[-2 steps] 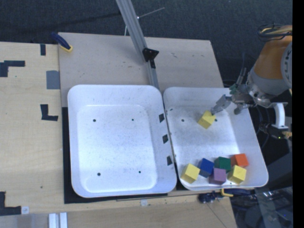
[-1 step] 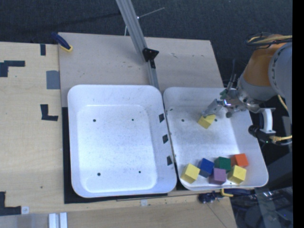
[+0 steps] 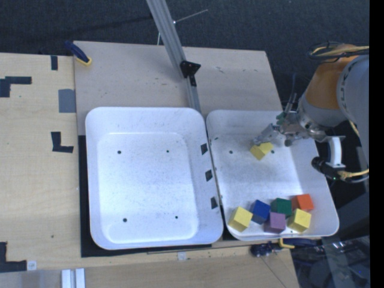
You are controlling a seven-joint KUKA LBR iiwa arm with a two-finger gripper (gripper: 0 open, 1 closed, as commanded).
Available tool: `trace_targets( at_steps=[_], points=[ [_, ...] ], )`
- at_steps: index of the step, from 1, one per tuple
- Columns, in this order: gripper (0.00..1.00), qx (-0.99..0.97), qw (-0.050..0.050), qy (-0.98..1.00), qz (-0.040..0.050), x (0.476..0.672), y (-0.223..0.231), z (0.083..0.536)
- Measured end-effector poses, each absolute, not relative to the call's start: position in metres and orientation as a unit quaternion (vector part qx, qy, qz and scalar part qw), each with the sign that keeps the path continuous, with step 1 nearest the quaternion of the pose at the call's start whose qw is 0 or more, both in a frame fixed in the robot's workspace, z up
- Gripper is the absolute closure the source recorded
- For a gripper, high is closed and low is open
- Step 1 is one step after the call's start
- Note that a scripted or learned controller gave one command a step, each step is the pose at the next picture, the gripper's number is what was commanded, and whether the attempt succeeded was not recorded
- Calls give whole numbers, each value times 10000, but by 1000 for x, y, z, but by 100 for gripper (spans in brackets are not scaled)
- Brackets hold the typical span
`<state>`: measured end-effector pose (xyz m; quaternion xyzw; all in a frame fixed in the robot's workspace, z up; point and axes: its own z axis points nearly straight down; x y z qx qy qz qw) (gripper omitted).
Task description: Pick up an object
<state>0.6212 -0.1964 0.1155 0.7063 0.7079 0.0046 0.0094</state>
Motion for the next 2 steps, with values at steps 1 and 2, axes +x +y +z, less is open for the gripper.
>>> trace_targets(
  at_steps=[1, 2],
  points=[
    [100, 7061, 124, 7079, 62, 623, -197, 127],
    [100, 7065, 18, 7077, 8, 617, -192, 175]
  ],
)
